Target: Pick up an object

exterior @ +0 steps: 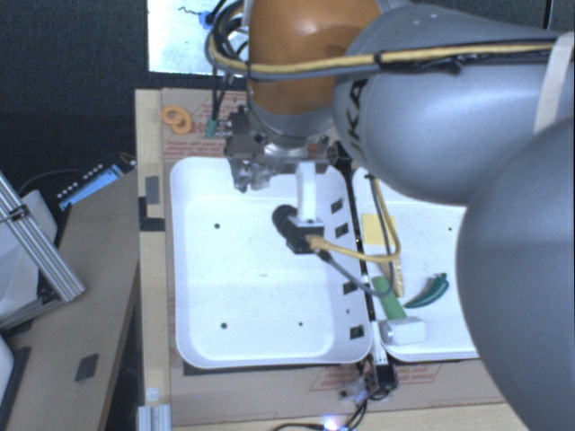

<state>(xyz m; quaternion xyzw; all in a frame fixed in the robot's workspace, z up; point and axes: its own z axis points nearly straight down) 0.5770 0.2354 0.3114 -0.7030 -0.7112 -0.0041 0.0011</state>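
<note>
From my screen the gripper (244,171) hangs over the far edge of the left bin (252,312), toward that bin's far right corner. It sits tucked under the wrist, in shadow, and I cannot tell whether it is wide or narrow. I see nothing held in it. Above it the arm (431,115) crosses in from beyond the left bin's right wall. Its orange band (305,25) stands over the bin's far rim.

The things I could pick all lie past the left bin's right wall, in the right bin (436,241). Closest to that wall is a green stick (389,302), lying roughly along the wall near its near end. A white block (404,332) is at the stick's near end; I cannot tell whether the two touch or are one piece. A little farther from the wall is a green curved piece (429,290), set at a slant. Farther back along the same wall lies a yellow piece (369,226), partly crossed by the robot's cable. All of these are well apart from the gripper.

Outside the left bin, beyond its far left corner, an orange ring (177,118) rests on the cardboard (193,146) under the bins. Off the bin's left side, a metal rail (40,241) leans across the bench.
</note>
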